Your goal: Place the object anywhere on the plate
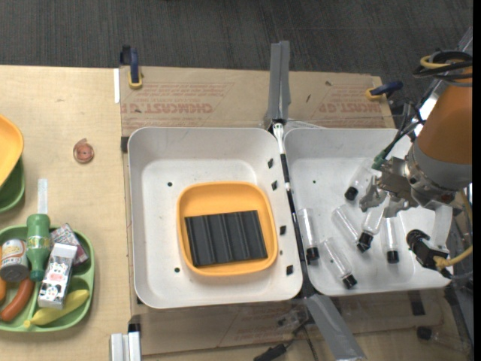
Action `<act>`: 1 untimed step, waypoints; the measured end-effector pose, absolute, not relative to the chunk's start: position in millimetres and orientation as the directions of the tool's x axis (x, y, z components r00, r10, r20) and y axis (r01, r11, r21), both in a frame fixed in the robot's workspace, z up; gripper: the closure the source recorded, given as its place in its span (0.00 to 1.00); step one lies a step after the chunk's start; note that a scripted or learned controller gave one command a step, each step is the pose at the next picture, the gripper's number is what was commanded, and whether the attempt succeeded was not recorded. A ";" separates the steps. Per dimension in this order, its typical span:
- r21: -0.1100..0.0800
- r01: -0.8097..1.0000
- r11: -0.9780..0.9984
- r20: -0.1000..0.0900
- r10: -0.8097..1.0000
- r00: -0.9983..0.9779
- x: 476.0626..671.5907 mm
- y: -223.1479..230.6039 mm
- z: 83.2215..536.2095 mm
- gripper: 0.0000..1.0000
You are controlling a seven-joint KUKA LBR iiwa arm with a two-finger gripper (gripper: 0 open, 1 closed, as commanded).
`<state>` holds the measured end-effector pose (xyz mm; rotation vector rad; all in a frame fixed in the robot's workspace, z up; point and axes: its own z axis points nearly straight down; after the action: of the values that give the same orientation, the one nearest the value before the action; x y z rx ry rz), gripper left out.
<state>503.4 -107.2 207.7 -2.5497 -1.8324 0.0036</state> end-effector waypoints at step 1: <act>-0.003 0.999 -0.043 -0.002 0.999 0.043 554.2 -141.1 218.1 1.00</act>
<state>554.2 -141.1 218.1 -2.2680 -2.1728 0.0051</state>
